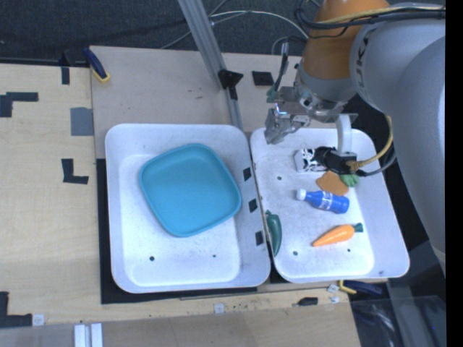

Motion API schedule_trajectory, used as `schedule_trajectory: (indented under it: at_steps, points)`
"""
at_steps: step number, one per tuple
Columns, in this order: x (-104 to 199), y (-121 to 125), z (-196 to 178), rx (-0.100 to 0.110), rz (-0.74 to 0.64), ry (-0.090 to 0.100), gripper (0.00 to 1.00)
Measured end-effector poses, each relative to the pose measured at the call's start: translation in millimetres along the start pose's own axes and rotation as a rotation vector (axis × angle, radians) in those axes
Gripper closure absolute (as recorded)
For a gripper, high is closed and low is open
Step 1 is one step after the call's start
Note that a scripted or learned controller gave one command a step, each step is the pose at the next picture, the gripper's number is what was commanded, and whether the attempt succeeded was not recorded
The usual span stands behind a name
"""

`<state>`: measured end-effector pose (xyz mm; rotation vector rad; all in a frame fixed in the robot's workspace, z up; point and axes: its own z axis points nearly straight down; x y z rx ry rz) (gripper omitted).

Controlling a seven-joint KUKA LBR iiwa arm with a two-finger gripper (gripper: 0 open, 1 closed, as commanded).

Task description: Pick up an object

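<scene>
My gripper (278,130) hangs over the far left corner of the right bin (376,262), above bare bin floor. Nothing shows between its fingers. In that bin lie a black-and-white toy (310,159), a tan cookie-like piece (332,181), a blue bottle with a white cap (324,201), an orange carrot (336,235) and a dark green pepper (274,230) against the left wall. All of them sit nearer the camera and to the right of the gripper.
The left bin (123,215) holds a large teal square plate (189,189). A slanted metal pole (210,45) rises behind the bins. Cables (239,9) trail along the back, and a yellow cable (369,161) loops by the arm.
</scene>
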<state>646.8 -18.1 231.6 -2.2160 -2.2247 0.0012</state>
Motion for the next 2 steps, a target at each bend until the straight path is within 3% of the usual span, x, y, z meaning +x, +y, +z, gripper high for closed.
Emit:
schedule_trajectory:
  at_steps: [2]
  points:
    - [94.3,-24.5,1.9,-0.002,0.000,0.001,1.00]
